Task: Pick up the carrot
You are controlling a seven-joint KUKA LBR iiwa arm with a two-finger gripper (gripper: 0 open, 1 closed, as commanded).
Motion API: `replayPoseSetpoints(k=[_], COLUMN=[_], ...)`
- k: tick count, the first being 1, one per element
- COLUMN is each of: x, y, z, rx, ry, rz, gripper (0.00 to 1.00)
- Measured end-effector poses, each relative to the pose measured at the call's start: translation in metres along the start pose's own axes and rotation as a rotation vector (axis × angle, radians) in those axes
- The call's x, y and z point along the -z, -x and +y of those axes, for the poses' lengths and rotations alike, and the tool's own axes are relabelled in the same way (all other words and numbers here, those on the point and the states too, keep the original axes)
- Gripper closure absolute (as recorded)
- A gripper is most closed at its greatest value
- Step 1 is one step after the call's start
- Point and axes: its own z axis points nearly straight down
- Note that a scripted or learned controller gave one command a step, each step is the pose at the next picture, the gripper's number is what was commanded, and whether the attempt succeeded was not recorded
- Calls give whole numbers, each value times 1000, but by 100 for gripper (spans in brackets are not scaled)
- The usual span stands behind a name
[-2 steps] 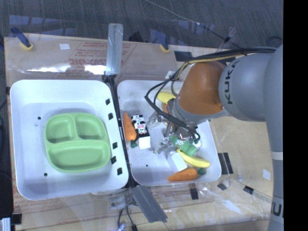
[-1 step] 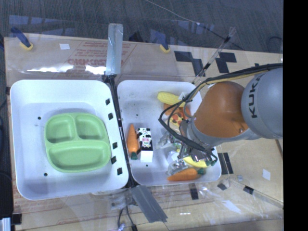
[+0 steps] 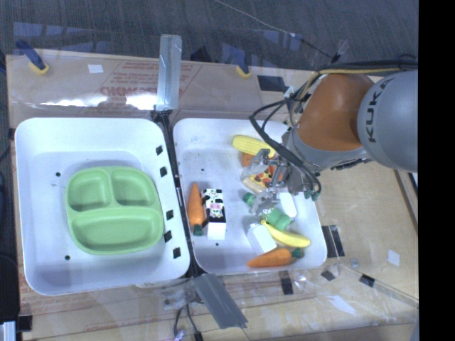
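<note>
Here the carrot [image 3: 194,206] lies by the right bin's [image 3: 213,130] left wall, bare floor above it. The gripper [image 3: 274,190] hovers well right over clutter; its grip state can't be told.

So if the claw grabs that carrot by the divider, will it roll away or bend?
The carrot looks like a stiff, smooth toy, so probably no bending. Its round, tapered shape might roll or slip from the gripper. Lying against the bin wall, it seems awkward to straddle.

Orange tapered carrot [image 3: 195,206]; second orange carrot [image 3: 271,258]. Yellow curved banana [image 3: 287,235], yellow corn cob [image 3: 252,145]. Black-and-white patched cow block [image 3: 213,208]. Pale green three-section plastic plate [image 3: 114,209]. Two shallow white bins [image 3: 28,190].
</note>
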Motion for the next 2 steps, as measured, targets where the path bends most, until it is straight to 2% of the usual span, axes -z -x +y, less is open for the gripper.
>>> replayPoseSetpoints(k=[1,2], x=[-39,-48], y=[-63,-38], z=[-2,31], rx=[174,176], ry=[1,3], rz=[0,3], gripper=[0,0])
